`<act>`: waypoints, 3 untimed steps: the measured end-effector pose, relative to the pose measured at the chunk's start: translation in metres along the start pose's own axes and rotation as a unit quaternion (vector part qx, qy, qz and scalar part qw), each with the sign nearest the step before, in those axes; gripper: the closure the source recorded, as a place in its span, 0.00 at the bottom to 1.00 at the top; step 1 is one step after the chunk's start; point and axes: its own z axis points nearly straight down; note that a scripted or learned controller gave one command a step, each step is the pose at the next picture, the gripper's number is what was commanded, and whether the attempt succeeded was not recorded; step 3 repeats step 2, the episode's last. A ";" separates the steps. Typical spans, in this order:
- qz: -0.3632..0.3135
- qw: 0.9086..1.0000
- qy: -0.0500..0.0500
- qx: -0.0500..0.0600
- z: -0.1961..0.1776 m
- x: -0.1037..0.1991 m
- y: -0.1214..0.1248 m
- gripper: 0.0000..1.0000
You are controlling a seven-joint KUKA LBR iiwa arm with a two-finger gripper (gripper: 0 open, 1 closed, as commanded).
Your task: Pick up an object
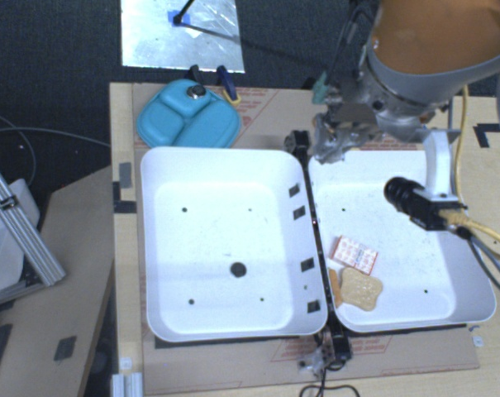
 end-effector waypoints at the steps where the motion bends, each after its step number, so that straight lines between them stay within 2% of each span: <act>1: -0.001 1.000 -0.003 0.011 0.058 0.038 0.004 1.00; 2: 0.003 1.000 -0.002 0.005 -0.026 -0.013 0.008 1.00; 3: 0.003 1.000 -0.002 0.005 -0.026 -0.013 0.008 1.00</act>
